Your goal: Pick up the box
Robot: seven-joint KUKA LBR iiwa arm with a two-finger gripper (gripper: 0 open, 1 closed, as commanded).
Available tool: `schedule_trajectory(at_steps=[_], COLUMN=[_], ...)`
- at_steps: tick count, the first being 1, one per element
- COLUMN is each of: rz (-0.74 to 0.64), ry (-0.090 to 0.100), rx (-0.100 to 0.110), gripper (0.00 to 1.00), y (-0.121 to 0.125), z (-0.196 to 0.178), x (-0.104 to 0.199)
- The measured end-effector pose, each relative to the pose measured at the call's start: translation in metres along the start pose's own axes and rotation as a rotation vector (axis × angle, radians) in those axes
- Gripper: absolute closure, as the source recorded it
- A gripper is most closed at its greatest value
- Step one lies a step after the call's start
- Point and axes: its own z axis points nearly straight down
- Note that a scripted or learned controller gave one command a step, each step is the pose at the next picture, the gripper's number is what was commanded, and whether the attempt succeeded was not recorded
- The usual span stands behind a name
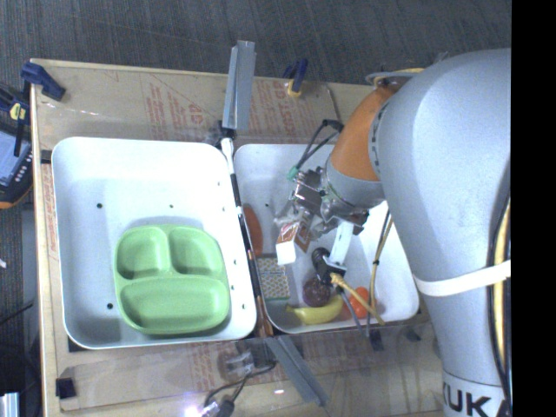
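The box (287,241), small with a brown top and a white lower end, lies in the left half of the right bin (261,168). My gripper (310,229) hangs low over that bin, directly right of the box and very close to it. Whether it touches the box is unclear. The grey arm with its orange band (356,142) comes in from the right and hides the bin's right side.
In the right bin lie a brown sausage-like item (252,224), a checkered pad (274,278), a banana (317,313), a dark round fruit (317,294) and an orange-red item (356,301). The left bin (78,172) holds a green divided tray (171,278).
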Motion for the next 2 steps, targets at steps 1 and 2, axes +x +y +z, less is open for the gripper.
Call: schedule_trajectory(at_steps=[1,2], rz=[-0.270,-0.380], ry=[0.001,0.000], rx=[0.001,-0.002], gripper=[1.00,1.00], y=[-0.063,-0.015], z=[-0.069,-0.032], x=[0.031,0.010])
